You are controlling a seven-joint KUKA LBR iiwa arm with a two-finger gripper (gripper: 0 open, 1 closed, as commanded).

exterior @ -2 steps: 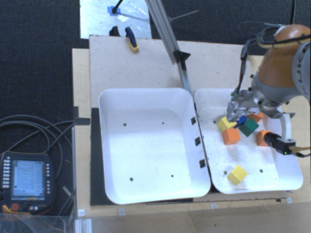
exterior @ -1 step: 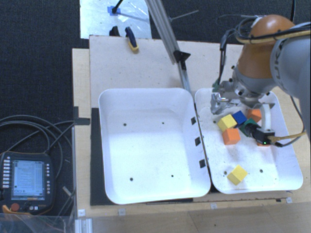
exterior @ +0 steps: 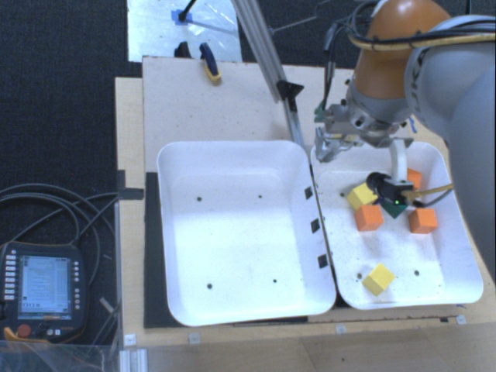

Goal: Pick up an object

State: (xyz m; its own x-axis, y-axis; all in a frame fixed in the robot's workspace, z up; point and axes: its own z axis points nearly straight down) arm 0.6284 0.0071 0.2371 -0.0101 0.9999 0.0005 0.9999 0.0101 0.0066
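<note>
Claw (exterior: 328,144) over right bin (exterior: 438,285) 11 o'clock corner; open/closed can't tell. Tgt yellow cube (exterior: 360,197) at 5 o'clock: centre, descend straight, avoid adjacent orange cube (exterior: 369,218).

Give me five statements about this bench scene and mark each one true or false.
1. The blocks lie in the right-hand bin. True.
2. The tool carries a yellow block. False: the far yellow block and the near yellow block both lie on the bin floor.
3. The near yellow block lies apart from the other blocks. True.
4. Every block is yellow. False: the central orange block lies beside the far yellow block, and the right orange block lies further right.
5. The tool is over the right-hand bin's far left corner. True.
</note>
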